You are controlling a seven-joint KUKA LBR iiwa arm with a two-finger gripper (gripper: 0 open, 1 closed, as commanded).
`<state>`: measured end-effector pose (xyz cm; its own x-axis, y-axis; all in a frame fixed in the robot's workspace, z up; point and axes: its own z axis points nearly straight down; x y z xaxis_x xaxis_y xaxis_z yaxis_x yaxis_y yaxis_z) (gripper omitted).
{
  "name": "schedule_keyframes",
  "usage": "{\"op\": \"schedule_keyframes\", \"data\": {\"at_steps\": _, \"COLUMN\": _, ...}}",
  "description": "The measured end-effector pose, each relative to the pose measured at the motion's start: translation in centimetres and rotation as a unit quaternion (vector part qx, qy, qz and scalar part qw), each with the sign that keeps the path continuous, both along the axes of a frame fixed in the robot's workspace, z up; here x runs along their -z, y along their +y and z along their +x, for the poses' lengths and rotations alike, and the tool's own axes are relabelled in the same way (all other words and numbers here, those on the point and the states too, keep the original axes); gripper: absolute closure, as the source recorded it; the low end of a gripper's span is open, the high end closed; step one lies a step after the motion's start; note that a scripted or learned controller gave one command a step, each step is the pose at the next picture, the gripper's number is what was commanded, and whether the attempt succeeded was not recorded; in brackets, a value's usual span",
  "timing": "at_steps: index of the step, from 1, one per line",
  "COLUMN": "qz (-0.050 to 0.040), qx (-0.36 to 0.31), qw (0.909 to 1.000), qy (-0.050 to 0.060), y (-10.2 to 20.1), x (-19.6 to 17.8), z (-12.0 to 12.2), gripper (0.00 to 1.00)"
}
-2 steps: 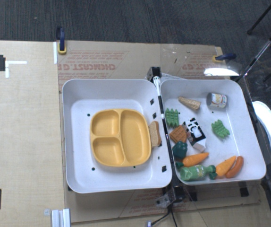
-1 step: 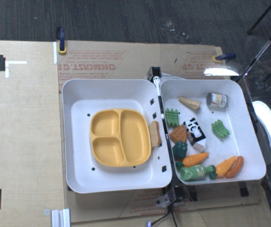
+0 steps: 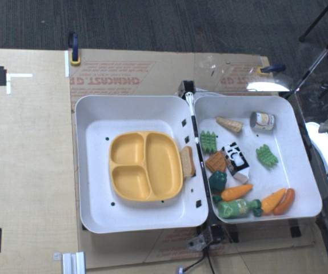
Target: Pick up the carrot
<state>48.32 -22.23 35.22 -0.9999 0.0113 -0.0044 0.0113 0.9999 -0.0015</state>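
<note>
The carrot (image 3: 236,192) is a short orange piece lying on its side in the front part of the right bin (image 3: 303,153), with a dark green tuft (image 3: 217,181) at its left end. A second orange, tapered piece (image 3: 272,200) lies to its right, next to a red-orange sausage (image 3: 286,201). A green bottle (image 3: 235,209) lies just in front of the carrot, close to it.
The right bin also holds a tan cone (image 3: 229,124), a small can (image 3: 262,120), two green leafy pieces (image 3: 208,141) (image 3: 266,156), a brown waffle (image 3: 216,162) and a black-and-white card (image 3: 234,156). In the left bin (image 3: 84,170) sit a yellow divided plate (image 3: 147,166) and a bread slice (image 3: 187,161).
</note>
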Motion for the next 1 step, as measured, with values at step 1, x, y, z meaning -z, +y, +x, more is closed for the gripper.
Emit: {"op": "schedule_keyframes", "data": {"at_steps": 1, "qz": -0.0012, "qx": -0.131, "qw": 0.9914, "qy": -0.004, "y": 0.06, "x": -10.02, "z": 4.25, "gripper": 0.0}}
